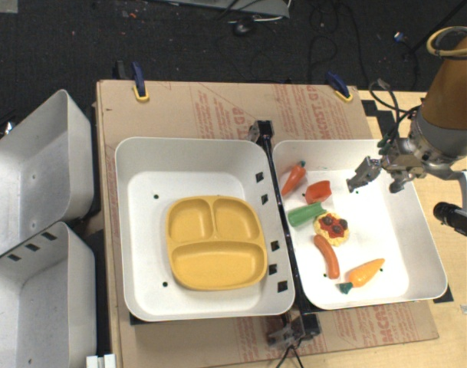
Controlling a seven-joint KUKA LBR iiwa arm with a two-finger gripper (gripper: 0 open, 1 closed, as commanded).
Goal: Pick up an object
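Right bin (417, 278): toy foods (330, 228), claw (380, 177) above.

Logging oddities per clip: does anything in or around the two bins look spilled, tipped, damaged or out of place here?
Nothing stands out. The yellow divided plate lies flat in the left bin. The toy foods, among them a carrot, a sausage and a small pizza, lie loose inside the right bin. The gripper hangs above that bin.

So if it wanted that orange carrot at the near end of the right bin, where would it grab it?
Probably across the thick middle of the carrot, coming straight down. It lies flat, slanted, with its green stub toward the sausage, and there is bare bin floor on both long sides for the fingers. The gripper hangs above the bin's far part.
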